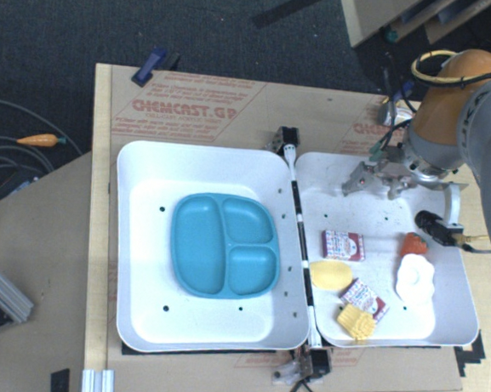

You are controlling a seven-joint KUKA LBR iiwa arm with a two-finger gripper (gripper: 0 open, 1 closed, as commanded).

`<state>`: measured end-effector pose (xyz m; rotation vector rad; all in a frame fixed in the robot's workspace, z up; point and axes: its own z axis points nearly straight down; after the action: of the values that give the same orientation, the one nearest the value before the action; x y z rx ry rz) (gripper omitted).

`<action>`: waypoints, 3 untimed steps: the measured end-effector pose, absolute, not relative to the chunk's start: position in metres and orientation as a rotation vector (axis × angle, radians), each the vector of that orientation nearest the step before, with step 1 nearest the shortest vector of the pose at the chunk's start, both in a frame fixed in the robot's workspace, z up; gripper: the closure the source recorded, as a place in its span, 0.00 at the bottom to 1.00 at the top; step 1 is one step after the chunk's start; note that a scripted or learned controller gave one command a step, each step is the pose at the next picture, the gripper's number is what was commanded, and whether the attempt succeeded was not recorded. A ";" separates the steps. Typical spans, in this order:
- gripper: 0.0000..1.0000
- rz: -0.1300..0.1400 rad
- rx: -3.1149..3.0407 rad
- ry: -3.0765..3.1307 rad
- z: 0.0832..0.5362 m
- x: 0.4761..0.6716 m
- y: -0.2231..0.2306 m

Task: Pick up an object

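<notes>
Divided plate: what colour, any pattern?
The divided plate is plain light blue with no pattern. It shows best in the camera view.

A red-and-white packet (343, 245), tilted red-and-white wrapper (364, 299), yellow oval (331, 275), ridged yellow block (356, 322), white blob (415, 278) and red chunk (414, 245) lie across the right bin's (355, 211) front half.

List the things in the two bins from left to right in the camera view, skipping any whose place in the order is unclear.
blue divided plate → upper red-and-white packet → white piece
</notes>
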<state>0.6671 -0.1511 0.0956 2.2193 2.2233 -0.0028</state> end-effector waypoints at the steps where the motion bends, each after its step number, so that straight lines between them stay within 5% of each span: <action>1: 0.00 -0.001 2.222 2.225 0.085 0.666 -0.115; 2: 1.00 0.001 2.220 2.224 0.096 0.667 -0.115; 3: 0.00 -0.001 2.221 2.224 0.095 0.667 -0.115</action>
<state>0.6669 -0.1153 0.0951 2.2209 2.2240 -0.0005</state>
